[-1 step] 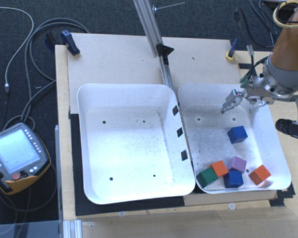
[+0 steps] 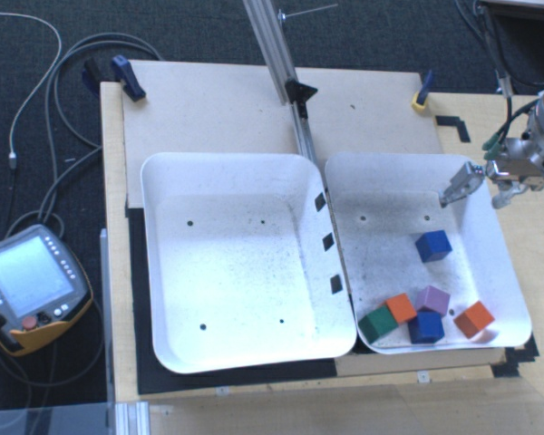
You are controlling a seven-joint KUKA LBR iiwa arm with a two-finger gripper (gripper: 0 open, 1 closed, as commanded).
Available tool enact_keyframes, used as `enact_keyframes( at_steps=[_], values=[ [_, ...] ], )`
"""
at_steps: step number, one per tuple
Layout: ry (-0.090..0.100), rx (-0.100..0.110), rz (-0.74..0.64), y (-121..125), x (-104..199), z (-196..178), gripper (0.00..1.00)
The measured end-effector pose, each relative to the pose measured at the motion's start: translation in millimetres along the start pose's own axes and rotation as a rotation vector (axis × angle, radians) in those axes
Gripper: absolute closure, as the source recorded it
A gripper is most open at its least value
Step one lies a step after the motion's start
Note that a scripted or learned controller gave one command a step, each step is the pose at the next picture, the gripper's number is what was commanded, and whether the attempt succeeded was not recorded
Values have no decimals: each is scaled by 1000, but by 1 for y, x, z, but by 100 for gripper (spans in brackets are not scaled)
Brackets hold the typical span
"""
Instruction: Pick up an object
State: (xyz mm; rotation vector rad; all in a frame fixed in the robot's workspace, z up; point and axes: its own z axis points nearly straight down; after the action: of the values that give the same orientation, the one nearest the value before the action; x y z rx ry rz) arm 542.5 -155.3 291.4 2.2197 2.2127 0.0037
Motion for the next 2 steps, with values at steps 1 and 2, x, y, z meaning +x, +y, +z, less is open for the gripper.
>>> enact_keyframes(
  at_steps=[1,2],
  values=[
    [3,6,-1,-19,-16,-8,0],
    [3,3,-6,-17,-6,-13,0]
  ],
)
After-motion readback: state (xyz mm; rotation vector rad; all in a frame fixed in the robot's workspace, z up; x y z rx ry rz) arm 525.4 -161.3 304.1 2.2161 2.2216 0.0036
